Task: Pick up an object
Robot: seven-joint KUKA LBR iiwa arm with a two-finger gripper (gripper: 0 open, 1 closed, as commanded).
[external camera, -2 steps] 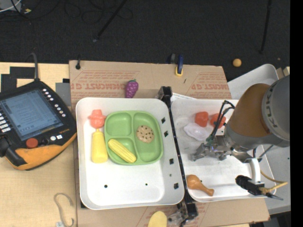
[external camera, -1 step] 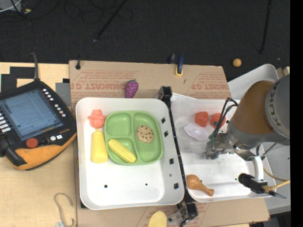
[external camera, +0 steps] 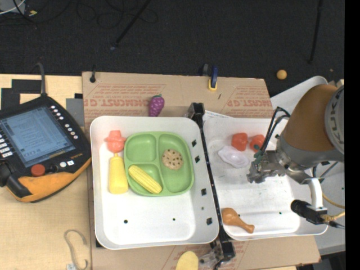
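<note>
Right bin (external camera: 264, 218): claw (external camera: 256, 174) low over its middle; whether wide or narrow cannot be told. Just left of the claw, a clear plastic piece (external camera: 232, 157); beyond that piece, two red items (external camera: 240, 141). Toy drumstick (external camera: 237, 219) at the bin's near left corner. Left bin (external camera: 146, 224): green divided plate (external camera: 158, 162) with corn (external camera: 144, 179) and cookie (external camera: 172, 159).

Even overhead light, soft shadows, slight blur

Red upside-down lettering printed twice on cardboard sheet (external camera: 180, 94), too blurred to read reliably
</note>
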